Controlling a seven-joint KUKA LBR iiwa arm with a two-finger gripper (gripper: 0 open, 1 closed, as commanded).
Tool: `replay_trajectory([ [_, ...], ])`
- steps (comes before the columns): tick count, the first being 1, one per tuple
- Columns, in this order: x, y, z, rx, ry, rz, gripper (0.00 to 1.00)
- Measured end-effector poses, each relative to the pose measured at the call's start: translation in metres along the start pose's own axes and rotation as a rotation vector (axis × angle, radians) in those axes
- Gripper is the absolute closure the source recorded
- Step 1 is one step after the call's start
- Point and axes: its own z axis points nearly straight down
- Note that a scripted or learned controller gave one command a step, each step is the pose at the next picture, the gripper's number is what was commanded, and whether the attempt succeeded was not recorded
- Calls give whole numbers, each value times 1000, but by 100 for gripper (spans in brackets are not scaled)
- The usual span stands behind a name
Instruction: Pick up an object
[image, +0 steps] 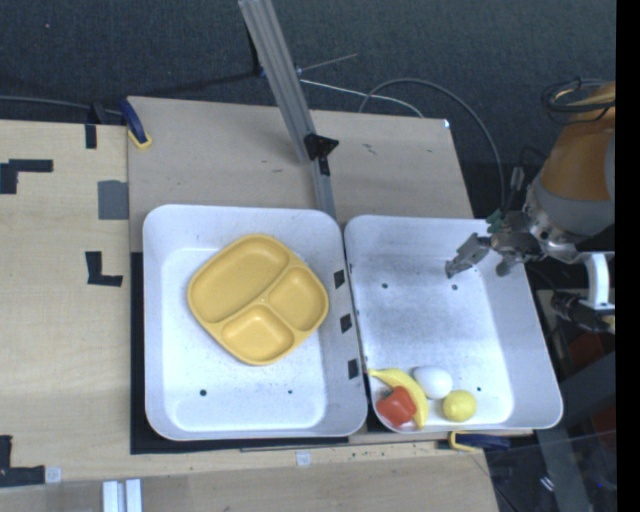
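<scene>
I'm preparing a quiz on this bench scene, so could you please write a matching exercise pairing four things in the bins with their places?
Things:
1. tray
2. pincer
3. white egg
4. lemon

Places:
A. near edge of right bin, just left of the yellow ball-shaped fruit
B. above the right bin's far right part
C. left bin, middle
D. right bin's near right corner

Pairs: 1-C, 2-B, 3-A, 4-D

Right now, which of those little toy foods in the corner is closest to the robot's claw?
The white egg-shaped piece; it lies nearest the gripper, above the yellow ball, banana and red piece.
</scene>
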Motion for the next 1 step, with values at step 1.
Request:
replay_trajectory([
  [1,0,0,0,0,0,0,0],
])
